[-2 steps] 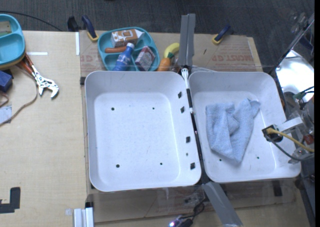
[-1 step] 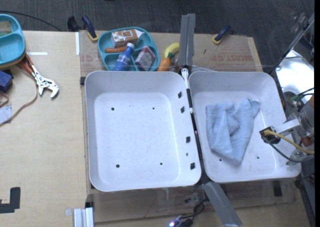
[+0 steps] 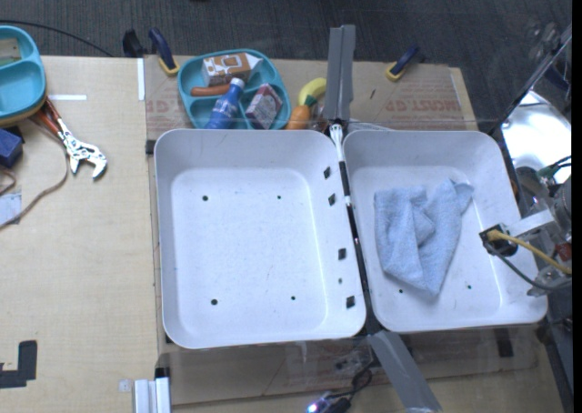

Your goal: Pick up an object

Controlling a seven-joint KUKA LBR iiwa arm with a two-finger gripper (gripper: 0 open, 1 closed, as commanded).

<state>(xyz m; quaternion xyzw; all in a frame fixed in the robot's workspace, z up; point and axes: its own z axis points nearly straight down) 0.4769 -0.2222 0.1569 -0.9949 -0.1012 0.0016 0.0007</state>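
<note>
Two shallow white bins side by side on the bench, the left bin (image 3: 250, 247) bare, the right bin (image 3: 473, 307) holding one thing: a crumpled pale blue towel (image 3: 420, 231), lying in the middle, one fold reaching toward the far right corner. No touching the walls, by the look of it. Over at the right bin's right rim, the arm's end hardware (image 3: 536, 247), a tangle of metal, cable and a yellow-tipped piece, sitting well apart from the towel. Gripper state impossible to read from here; nothing seen held. Beyond the bins at the bench's far edge, a teal divided tray (image 3: 189, 84) with small packets and a blue bottle, a banana (image 3: 312, 91) just beside it. Off on the left of the bench, a wrench (image 3: 84, 155). Step in hand, judging by the layout: still the approach, no grasp begun. Next move likely calls for swinging in over the towel, descending onto a raised fold, closing on bunched cloth rather than a flat patch.
</note>
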